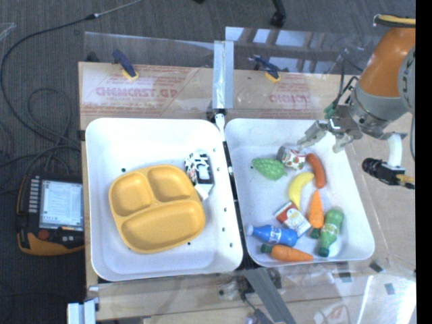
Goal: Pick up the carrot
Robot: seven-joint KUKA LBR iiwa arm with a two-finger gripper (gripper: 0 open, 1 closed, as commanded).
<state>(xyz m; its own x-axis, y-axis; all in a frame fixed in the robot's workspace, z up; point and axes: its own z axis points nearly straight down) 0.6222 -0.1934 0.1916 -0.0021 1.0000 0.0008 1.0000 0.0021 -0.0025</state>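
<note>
Two orange carrots lie in the right bin (358, 201). One carrot (315, 209) stands lengthwise near the bin's middle right. The other carrot (291, 253) lies across the front edge, beside a blue bottle (273, 234). My gripper (325, 139) hovers over the bin's back right corner, well behind both carrots. It is open, its fingers splayed with nothing between them. Just below it sit a small can (292, 158) and an orange-red sausage (316, 169).
The right bin also holds a green leafy item (268, 168), a banana (300, 187), a small carton (292, 218) and a green bottle (329, 231). The left bin (101, 154) holds a yellow divided plate (156, 208) and a black-and-white item (200, 169).
</note>
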